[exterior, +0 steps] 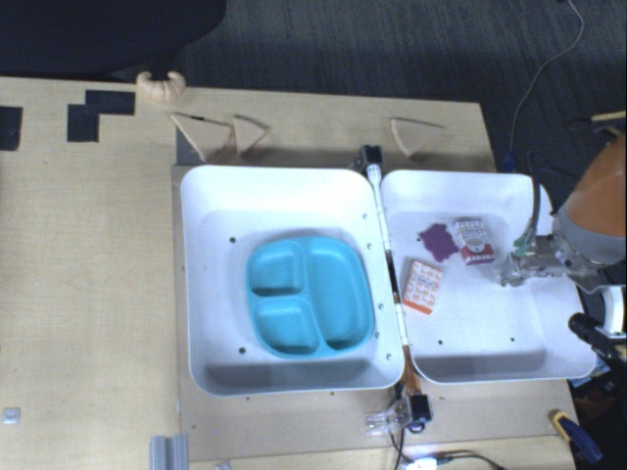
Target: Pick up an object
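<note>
Lab: plywood bench [88, 262], cabled bins [294, 194]

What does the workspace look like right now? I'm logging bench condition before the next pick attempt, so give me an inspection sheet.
Surface: wooden bench bearing two white bins side by side, left bin and right bin.
Job's things: right bin holds a purple piece, a red-and-white packet and an orange-and-white card, lying apart.
Clutter: blue divided tray in the left bin.
Grippers: gripper over the right bin's right side, beside the packet; jaws unclear, nothing seen between them.
Cables: thin cable on the floor at upper right; wires at the bench's front edge.
Surroundings: dark carpet.
</note>
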`<state>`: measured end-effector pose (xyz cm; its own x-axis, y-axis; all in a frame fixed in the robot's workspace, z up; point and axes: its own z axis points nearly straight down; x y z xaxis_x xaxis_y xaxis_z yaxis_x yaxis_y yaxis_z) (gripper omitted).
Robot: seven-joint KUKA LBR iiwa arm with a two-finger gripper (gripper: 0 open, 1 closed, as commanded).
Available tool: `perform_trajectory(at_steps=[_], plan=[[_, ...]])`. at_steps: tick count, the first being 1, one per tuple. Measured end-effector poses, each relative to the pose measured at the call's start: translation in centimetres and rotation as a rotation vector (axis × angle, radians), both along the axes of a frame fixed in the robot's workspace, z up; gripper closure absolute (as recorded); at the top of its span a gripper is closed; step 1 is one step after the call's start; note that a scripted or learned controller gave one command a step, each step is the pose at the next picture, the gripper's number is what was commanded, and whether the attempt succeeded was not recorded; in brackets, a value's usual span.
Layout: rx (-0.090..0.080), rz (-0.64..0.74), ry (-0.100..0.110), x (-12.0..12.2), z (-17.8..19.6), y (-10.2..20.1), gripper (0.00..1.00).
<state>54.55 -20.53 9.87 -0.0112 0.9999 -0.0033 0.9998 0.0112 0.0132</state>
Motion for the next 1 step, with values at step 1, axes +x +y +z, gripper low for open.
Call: perform_trajectory(at_steps=[1], plan=[[0.0, 0.0, 0.001, -0.02, -0.02, 0.0, 0.0]])
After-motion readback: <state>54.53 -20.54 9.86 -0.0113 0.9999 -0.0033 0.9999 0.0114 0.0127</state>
